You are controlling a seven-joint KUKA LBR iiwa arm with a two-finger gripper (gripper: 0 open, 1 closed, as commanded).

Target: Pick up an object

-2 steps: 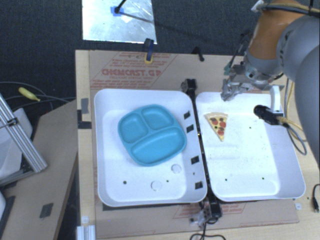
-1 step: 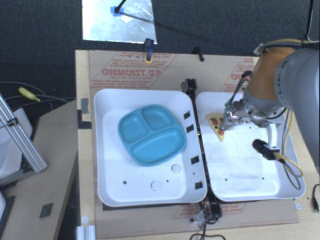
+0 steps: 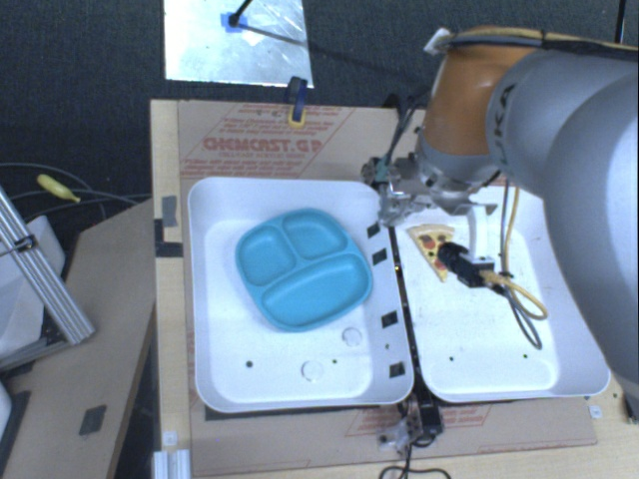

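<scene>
While my arm is crowding the right bin's (image 3: 519,372) top edge, my pincer (image 3: 397,200) is hanging at the divider; I cannot tell its opening or any hold. One pizza slice toy (image 3: 431,239) is lying just beside it. One blue divided plate (image 3: 303,267) is sitting mid left bin (image 3: 215,297), leaving room along the front.

Arm (image 3: 569,158): broad, smooth grey housing with rounded contours, an orange band (image 3: 464,93) around the segment above the wrist, a thin yellow line running along the band's upper edge, and a metallic wrist assembly (image 3: 414,183) carrying dark cables and small fittings beneath it.
</scene>
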